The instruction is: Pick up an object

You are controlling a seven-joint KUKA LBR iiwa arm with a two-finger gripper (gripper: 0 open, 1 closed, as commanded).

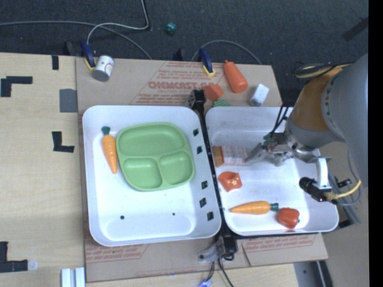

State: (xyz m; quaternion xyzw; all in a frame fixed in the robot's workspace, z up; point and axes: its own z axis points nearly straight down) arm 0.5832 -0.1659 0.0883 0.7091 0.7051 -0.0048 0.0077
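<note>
My gripper (258, 152) hangs low over the middle of the right bin (311, 225), reaching in from the right below the grey and orange arm (323, 109). Nothing shows in its grasp. To its lower left lies a small orange-red chunk (230, 180). A toy carrot (251, 207) and a red pepper-like piece (288, 217) rest near the bin's front wall. A thin brown block (218, 155) leans by the bin's left wall, just left of the gripper.
The left bin (96, 208) holds a green divided plate (157, 156) and a second carrot (109, 150). Behind the bins, on the cardboard, lie an orange bottle shape (235, 76), a white cube (259, 93), an orange piece (213, 91) and a small can (103, 67).
</note>
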